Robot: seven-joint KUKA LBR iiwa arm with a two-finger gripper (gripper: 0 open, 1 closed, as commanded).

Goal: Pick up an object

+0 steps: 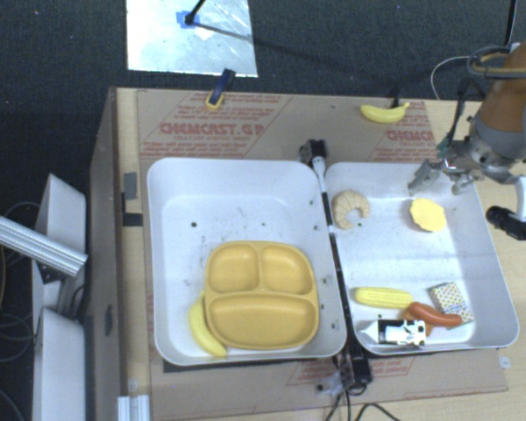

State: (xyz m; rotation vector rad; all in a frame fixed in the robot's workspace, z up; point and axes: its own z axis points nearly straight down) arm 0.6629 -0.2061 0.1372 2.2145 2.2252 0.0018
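One arm (508, 103) (from right) poises its tool (443, 175), fingers spread, above the right bin (473, 261).

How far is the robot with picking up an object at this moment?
Nothing looks picked up yet. The pincer hangs over the right bin's far edge, with nothing visible between its fingers. The yellow piece lies nearest, and the croissant and corn also lie in the bin. Descent, grasp and lift remain.
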